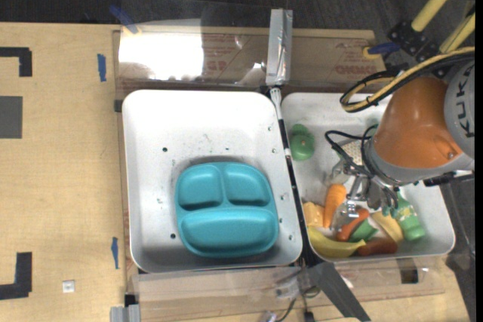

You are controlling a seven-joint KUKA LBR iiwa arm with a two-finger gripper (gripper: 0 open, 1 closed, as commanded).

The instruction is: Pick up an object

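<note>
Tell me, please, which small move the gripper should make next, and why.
Probably a short, straight descent. The gripper hangs low over the toy pile in the right bin, just above the carrot, with the banana in front. Nothing is seen between its fingers, so lowering onto the carrot seems the most likely way to a grasp.

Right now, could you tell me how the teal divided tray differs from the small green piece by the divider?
The teal divided tray is large, alone in the left bin; the small green piece is tiny, in the right bin. The tray is rounded-rectangular with three compartments; the piece is roundish. Both lie apart from the gripper.
</note>
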